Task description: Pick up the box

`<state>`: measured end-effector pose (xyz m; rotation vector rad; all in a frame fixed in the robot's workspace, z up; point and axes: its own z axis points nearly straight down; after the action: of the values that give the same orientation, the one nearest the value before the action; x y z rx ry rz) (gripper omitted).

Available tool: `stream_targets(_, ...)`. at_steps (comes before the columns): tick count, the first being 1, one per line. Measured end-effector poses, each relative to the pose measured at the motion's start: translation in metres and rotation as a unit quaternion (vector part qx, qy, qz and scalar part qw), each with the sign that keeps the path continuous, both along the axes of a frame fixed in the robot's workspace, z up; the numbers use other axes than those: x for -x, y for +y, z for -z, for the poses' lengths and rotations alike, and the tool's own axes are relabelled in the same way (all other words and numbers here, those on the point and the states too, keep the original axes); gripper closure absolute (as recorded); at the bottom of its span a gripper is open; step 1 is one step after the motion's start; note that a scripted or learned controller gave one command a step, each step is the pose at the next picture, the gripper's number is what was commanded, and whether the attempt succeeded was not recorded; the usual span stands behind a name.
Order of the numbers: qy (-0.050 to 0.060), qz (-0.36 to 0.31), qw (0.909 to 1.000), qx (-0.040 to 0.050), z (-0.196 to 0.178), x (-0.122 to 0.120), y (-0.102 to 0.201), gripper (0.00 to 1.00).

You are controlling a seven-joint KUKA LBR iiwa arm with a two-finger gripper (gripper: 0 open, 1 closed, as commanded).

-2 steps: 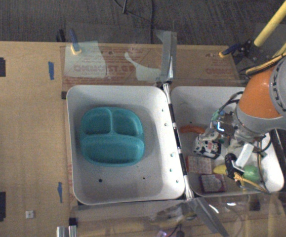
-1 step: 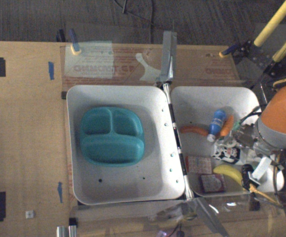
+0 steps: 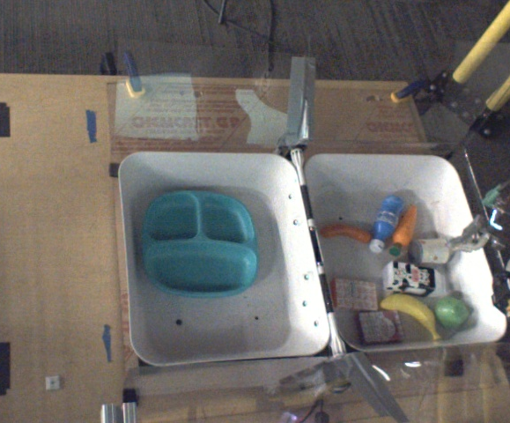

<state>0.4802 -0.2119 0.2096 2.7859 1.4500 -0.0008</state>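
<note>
I am looking down through soft, even overhead light that is leaving the two white bins bright and almost washed out along the rims [image 3: 210, 159]. Weak shadows are pooling under the teal tray [image 3: 200, 241] and along the inner walls of the left bin. Glare is spreading across the clear plastic sheet [image 3: 184, 111] at the top, hazing its print, and more reflections are streaking the transparent panel [image 3: 360, 386] at the bottom. The whole picture is showing mild softness and grain; small items in the right bin are blurring together, and the dark floor is staying dim.
</note>
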Motion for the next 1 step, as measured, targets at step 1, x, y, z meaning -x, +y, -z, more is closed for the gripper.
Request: stream_targets(1, -0.005, 0.031, 0.9995, 0.0001, 0.121, -0.0335, 0.0891, 0.0)
